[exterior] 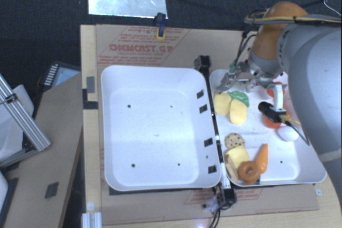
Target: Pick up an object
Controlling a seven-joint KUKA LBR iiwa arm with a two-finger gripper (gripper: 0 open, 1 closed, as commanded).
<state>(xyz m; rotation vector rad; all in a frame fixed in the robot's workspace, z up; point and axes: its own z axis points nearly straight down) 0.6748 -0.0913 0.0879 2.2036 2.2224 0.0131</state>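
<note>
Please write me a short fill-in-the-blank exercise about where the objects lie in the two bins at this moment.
1. All the objects lie in the ____ bin as the camera sees it.
2. The brown ring lies against the tip of the ____.
3. The round cookie lies between the two yellow pieces above it and the yellow ____ below it.

Missing words: right; carrot; block
</note>
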